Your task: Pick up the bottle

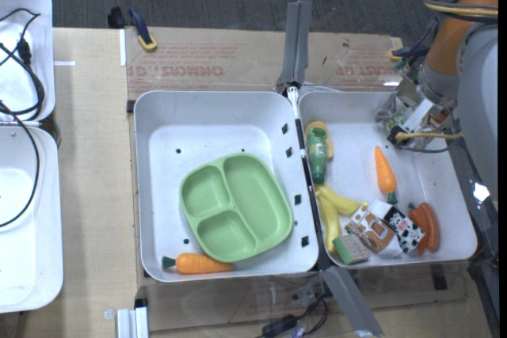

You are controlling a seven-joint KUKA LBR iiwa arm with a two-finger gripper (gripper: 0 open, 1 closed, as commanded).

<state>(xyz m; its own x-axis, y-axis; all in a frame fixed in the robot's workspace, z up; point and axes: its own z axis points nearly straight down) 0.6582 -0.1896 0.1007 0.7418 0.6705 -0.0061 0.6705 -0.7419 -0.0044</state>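
The bottle (pixel 317 155) is small and green, lying lengthwise against the left wall of the right bin (pixel 444 170), with its top partly over a yellow object (pixel 318 127). My gripper (pixel 396 125) hangs over the bin's far right corner, below the arm's orange band (pixel 462 21). It is well to the right of the bottle and apart from it. Cables and brackets crowd the wrist, so the gripper's tip is hard to make out.
The right bin also holds an orange carrot (pixel 385 172), bananas (pixel 333 206), small cartons (pixel 369 233) and red sausages (pixel 428 226) near the front. The left bin (pixel 158 138) holds a green divided plate (pixel 235 206) and another carrot (pixel 199 263).
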